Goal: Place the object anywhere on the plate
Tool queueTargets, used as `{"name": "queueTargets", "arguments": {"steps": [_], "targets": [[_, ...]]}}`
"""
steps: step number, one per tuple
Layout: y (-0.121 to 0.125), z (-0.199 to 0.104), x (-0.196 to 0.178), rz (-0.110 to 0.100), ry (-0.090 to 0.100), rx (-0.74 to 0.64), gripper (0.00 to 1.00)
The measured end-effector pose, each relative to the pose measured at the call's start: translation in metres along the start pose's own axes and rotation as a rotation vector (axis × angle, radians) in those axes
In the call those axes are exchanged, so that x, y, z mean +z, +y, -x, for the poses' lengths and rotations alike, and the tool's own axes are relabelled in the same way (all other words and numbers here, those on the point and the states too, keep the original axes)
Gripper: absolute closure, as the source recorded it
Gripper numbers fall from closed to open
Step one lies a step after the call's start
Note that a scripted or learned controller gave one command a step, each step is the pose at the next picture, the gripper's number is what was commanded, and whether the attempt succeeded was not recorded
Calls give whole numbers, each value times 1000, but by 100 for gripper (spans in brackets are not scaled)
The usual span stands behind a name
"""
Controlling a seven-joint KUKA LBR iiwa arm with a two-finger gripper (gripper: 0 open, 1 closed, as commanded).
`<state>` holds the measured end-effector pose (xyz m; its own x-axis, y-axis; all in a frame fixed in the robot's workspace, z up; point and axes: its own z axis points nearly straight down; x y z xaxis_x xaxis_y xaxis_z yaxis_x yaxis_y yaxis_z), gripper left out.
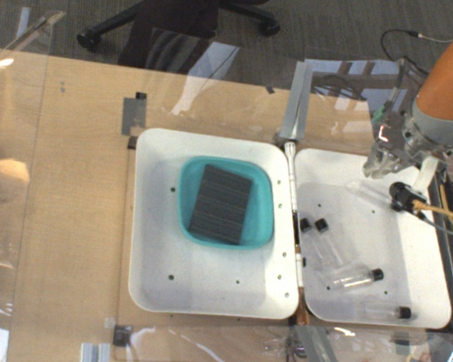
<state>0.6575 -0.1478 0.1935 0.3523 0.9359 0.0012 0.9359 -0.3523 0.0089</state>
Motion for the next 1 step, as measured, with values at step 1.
{"name": "queueTargets", "arguments": {"steps": [1], "targets": [[-75, -44, -2, -4, 1, -171, 100]]}}
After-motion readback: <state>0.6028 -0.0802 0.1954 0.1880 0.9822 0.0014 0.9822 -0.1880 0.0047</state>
